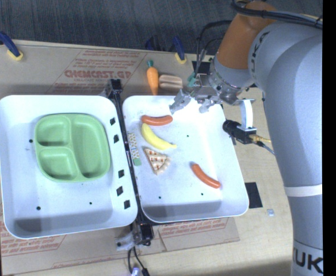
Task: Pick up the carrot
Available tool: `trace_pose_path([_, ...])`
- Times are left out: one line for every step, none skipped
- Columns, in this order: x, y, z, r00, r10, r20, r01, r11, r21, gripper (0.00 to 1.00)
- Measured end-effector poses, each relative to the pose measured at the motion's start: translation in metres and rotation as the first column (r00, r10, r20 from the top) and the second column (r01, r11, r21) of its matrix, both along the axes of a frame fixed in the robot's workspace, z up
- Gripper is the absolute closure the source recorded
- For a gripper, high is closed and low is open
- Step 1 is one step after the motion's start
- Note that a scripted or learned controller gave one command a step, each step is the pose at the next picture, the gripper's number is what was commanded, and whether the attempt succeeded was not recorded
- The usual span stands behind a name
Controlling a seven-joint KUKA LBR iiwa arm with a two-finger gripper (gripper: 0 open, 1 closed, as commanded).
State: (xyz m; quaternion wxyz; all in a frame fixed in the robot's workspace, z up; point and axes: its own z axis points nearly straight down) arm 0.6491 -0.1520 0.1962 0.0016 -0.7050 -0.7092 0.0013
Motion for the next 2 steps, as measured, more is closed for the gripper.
trace_pose_path([0.006, -0.020, -0.105, 0.968, -0.249, -0.005, 0.249, 0.968, -0.001, 0.00])
trace_pose_path([0.007, -0.019, -0.095, 0.970, -0.244, -0.006, 0.244, 0.970, 0.000, 1.00])
